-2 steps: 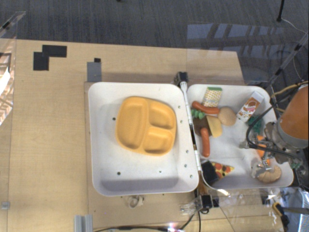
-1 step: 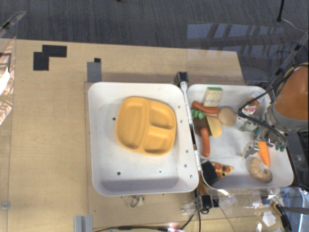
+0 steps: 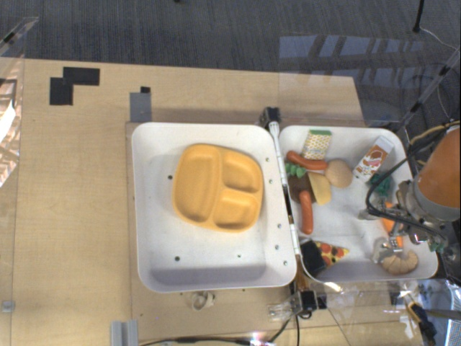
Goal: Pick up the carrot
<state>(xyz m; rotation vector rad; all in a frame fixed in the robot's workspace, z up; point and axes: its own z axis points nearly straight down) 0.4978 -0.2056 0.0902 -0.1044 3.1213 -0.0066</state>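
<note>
Wires (image 3: 302, 305) tangle at the near edge of the bench, just below where the two white bins meet. Nearest in the right bin (image 3: 353, 276) lie a toy pizza slice (image 3: 333, 251) by the near-left corner and a tan bread roll (image 3: 400, 263) by the near-right corner. The gripper (image 3: 394, 246) hangs just above that roll, low over the bin's right side, under the arm's orange band (image 3: 441, 175). Whether it is wide or narrow I cannot tell from here, and nothing shows held in it. What looks like the carrot (image 3: 389, 225) is a small bright orange piece just beyond the gripper, close against the wrist and mostly hidden by it. Whether the two touch I cannot tell. Farther left, a red sausage (image 3: 307, 212) lies along the bin's left wall, with a yellow piece (image 3: 320, 189) and a pale round potato (image 3: 338, 173) past it. A second sausage (image 3: 306, 161), a small box (image 3: 317, 144) and a carton (image 3: 371, 161) lie toward the far wall. The left bin (image 3: 155, 215) holds a yellow divided plate (image 3: 217, 186).
</note>
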